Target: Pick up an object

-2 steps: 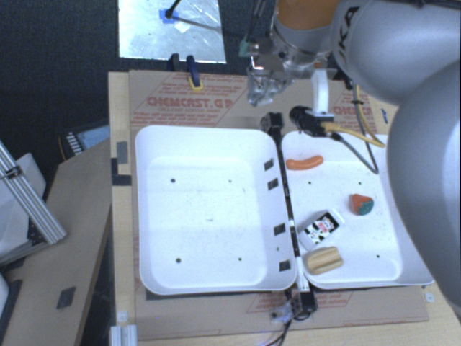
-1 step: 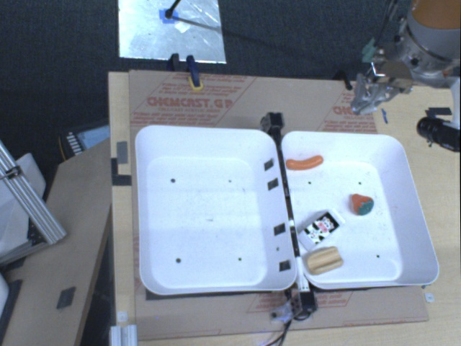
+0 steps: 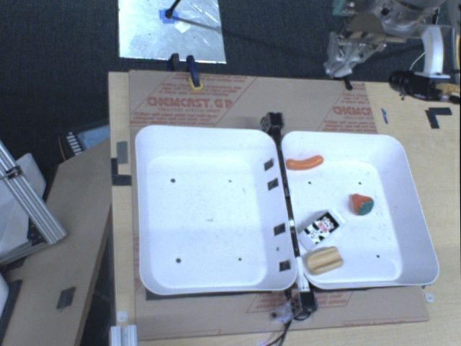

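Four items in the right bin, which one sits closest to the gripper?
The orange sausage-shaped piece, lying at the far edge of the right bin, below the gripper. The red-and-teal piece, black-and-white card and tan block lie progressively nearer the camera.

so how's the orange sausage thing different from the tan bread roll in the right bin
The orange sausage is slim, slightly curved and bright orange; the bread roll is thicker, blunter and pale tan. The sausage lies near the bin's far edge, the roll near its front edge by the divider. Both lie flat in the right bin.
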Robot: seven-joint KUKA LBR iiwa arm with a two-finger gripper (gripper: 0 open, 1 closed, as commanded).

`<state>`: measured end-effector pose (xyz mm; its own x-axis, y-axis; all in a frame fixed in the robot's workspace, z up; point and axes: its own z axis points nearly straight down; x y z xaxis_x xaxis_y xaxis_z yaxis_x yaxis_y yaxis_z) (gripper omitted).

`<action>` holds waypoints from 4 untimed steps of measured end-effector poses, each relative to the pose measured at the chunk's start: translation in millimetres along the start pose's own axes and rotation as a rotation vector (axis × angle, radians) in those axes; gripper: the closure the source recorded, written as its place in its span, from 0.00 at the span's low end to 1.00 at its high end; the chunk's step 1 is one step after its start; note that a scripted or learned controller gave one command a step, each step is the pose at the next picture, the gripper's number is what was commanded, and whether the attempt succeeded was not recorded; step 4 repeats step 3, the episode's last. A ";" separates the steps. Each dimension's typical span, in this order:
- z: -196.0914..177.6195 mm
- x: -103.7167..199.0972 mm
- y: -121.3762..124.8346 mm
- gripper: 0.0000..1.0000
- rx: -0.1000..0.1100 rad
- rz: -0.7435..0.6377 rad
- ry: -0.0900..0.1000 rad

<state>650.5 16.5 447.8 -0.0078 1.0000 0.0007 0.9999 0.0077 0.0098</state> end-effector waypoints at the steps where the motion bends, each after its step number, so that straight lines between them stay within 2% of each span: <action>1: -48.6 60.8 19.6 1.00 0.000 -0.002 0.002; 2: 5.4 120.9 18.4 1.00 0.012 -0.002 0.001; 3: 176.8 120.0 -24.6 1.00 0.027 0.008 -0.003; 4: 176.8 120.0 -24.6 1.00 0.027 0.008 -0.003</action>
